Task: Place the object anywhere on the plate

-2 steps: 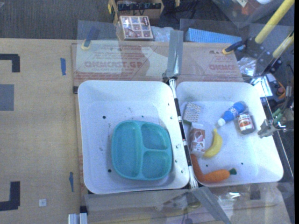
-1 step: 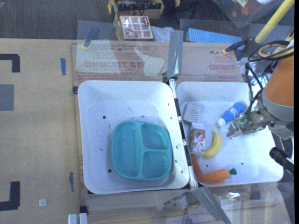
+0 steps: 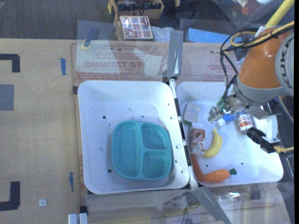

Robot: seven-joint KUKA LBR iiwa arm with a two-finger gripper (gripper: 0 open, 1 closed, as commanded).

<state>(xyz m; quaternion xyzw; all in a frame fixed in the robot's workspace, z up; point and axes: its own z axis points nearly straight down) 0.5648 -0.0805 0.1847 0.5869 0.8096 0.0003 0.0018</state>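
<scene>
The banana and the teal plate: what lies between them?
In the camera view, a small snack packet and the bins' adjoining walls lie between the banana and the teal plate.

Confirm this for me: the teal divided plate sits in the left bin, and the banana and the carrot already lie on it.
Not quite. The teal divided plate does sit in the left bin, but the banana and the carrot lie in the right bin, not on the plate. The camera view shows this.

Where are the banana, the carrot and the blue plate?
banana (image 3: pixel 214 144): camera view, middle of its curved yellow body.
carrot (image 3: pixel 216 175): camera view, middle of its orange body.
plate (image 3: pixel 122 149): camera view, floor of its big left compartment.
</scene>
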